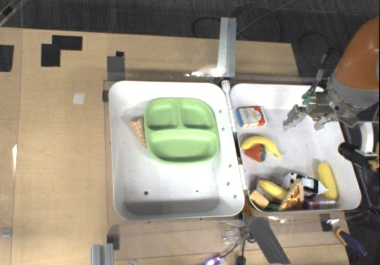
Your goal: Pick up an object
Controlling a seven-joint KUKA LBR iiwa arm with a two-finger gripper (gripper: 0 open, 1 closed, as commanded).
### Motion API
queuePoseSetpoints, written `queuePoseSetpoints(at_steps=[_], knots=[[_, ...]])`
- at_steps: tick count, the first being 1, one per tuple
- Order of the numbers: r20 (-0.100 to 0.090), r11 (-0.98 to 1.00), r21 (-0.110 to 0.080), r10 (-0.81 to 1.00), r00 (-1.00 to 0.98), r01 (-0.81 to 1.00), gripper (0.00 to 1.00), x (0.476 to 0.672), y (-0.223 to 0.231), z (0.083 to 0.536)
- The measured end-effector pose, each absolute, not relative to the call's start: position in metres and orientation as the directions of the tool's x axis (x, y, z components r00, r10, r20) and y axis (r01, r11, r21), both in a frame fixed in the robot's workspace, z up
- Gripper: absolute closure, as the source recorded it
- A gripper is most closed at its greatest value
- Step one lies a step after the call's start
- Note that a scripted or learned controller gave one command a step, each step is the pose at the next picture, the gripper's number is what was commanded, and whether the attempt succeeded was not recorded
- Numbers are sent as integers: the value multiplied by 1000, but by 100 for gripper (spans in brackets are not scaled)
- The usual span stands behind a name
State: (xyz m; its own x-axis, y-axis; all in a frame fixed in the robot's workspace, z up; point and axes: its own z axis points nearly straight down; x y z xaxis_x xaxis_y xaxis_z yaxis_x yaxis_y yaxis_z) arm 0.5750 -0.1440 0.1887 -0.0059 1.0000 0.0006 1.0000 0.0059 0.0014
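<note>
The right bin point(350, 195) holds several toy foods. A blue, white and red carton point(250, 116) lies at its back left. A banana point(265, 143) touches a red fruit point(255, 152) in the middle left. A corn cob point(327, 179) lies at the right. A heap along the front wall includes a second banana point(271, 188), a pizza slice point(290, 199) and a black-and-white item point(304, 183). My gripper point(303, 122) hangs over the bin's back right part, right of the carton. It is open, with nothing between its fingers.
The left bin point(127, 198) holds a green divided plate point(180, 129) with a tan waffle-like piece point(138, 132) tucked under its left edge. A metal post point(227, 47) stands behind the wall between the bins. The arm's orange band point(362, 59) is at the right.
</note>
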Motion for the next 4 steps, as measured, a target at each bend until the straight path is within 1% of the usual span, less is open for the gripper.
queuePoseSetpoints(at_steps=[1, 2, 3, 4], knots=[[-8, 154, 30, 988, -154, 988, 0, 568, -125, 110], [-13, 171, 37, 985, -171, 985, 0, 569, -118, 102], [-8, 173, 43, 985, -173, 984, 100, 572, -115, 112], [-8, 174, 42, 985, -173, 984, 0, 572, -115, 112]])
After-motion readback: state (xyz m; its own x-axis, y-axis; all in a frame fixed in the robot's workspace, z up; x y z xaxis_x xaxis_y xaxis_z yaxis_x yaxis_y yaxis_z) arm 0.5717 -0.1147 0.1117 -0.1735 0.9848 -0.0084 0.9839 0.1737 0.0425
